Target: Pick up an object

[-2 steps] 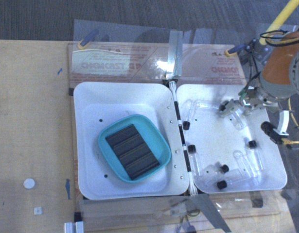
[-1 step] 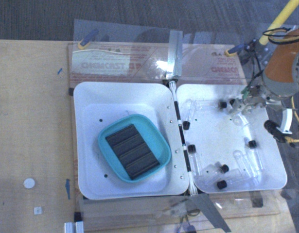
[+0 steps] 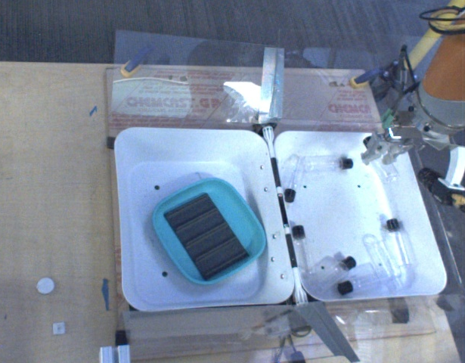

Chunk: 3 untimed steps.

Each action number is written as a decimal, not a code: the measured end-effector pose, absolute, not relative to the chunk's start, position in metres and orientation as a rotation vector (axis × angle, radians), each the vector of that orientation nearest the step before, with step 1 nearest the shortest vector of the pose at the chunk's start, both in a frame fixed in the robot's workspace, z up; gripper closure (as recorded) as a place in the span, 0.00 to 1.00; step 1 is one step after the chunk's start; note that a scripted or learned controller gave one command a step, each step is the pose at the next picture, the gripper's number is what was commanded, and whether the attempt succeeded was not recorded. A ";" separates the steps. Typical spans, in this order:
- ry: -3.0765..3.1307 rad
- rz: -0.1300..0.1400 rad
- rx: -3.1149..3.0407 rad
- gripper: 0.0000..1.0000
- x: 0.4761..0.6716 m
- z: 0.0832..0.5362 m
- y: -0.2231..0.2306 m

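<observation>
In the left bin [image 3: 134, 157] lies a teal square dish [image 3: 247, 221] with a black ridged block [image 3: 206, 235] on top of it. Several clear plastic tubes with black caps are scattered in the right bin [image 3: 330, 210]: one near the back [image 3: 327, 162], one by the divider [image 3: 291, 178], one at the right side [image 3: 395, 240], and a pair near the front [image 3: 330, 267]. My gripper [image 3: 383, 148] hangs over the right bin's back right corner, above its rim and apart from every tube. The orange-banded arm [image 3: 447, 70] rises behind it.
A metal divider strip [image 3: 273, 82] and clear plastic sheeting stand behind the bins. Black hinges [image 3: 285, 225] run between the two bins. The wooden bench [image 3: 43, 165] stretches to the left, with a small white disc [image 3: 45, 285] on it.
</observation>
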<state>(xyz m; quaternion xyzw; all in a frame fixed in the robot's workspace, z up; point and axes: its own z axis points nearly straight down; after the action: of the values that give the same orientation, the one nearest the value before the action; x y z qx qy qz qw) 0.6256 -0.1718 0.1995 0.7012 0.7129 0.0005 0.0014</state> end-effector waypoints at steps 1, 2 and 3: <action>2.145 0.002 2.292 1.00 0.659 0.194 -0.109; 2.065 0.002 2.363 1.00 0.667 0.220 -0.063; 2.066 0.003 2.358 1.00 0.668 0.230 -0.062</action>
<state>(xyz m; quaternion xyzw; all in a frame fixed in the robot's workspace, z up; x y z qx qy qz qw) 0.6681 -0.0616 0.2301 0.7521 0.6591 0.0009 0.0033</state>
